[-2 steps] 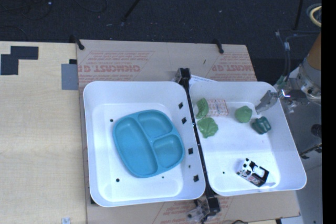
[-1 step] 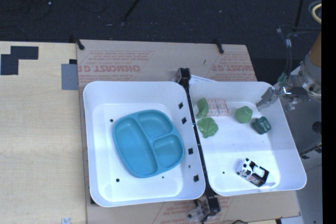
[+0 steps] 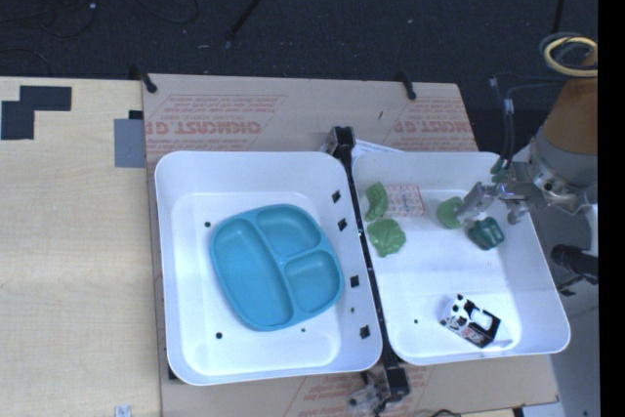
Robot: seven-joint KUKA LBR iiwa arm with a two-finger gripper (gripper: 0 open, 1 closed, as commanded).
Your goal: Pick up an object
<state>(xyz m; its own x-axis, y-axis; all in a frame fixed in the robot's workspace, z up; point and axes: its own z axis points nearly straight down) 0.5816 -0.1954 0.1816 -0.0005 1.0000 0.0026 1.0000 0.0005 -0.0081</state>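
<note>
Camera view:
Arm: grey body with an orange band, entering from the right edge above the right bin (image 3: 547, 308).
Gripper (image 3: 485, 210): positioned over the right bin, near its far right corner, just inside the right wall.
Jaws: state cannot be determined; the fingertips merge with the items below them.
Contact: a dark green object (image 3: 485, 232) lies directly under the gripper tip, and a light green object (image 3: 449, 212) lies just to its left; whether either is touched or gripped cannot be told.
Right bin, far left area: two green leafy pieces (image 3: 381, 222) near the dividing wall, beside a pale patterned packet (image 3: 404, 201).
Right bin, near edge: a black-and-white object (image 3: 469, 321).
Left bin (image 3: 186, 308): a blue divided plate (image 3: 275, 264) lies flat at the centre.
</note>
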